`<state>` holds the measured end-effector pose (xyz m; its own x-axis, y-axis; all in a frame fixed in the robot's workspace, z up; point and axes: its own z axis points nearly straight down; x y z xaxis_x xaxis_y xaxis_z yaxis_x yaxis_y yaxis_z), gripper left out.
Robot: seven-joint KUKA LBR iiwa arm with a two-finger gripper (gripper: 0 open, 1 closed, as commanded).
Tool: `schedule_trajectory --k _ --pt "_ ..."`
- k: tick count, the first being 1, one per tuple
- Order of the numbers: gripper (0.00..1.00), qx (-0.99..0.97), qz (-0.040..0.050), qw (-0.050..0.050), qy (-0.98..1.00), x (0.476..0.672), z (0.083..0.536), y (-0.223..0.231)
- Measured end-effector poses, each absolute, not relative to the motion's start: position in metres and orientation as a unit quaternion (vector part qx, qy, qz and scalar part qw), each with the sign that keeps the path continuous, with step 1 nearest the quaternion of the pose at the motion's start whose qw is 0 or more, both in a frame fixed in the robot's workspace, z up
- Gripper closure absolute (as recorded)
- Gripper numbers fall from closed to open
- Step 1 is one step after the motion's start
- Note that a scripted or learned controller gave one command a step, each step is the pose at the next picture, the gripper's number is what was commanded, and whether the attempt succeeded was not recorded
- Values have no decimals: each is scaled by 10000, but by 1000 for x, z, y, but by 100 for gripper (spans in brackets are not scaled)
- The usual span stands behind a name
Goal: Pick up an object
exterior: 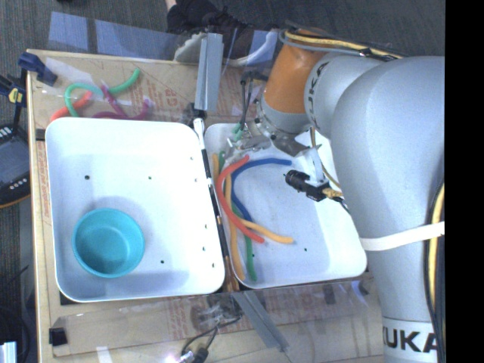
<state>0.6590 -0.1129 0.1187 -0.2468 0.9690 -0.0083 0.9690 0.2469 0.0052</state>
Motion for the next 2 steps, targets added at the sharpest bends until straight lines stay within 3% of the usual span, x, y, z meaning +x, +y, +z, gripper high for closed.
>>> schedule_trajectory --k 1,2 --pt "0 6136 -5 49 7896 659 119 -113" --pt "0 6639 -24 63 7477 628 96 -114"
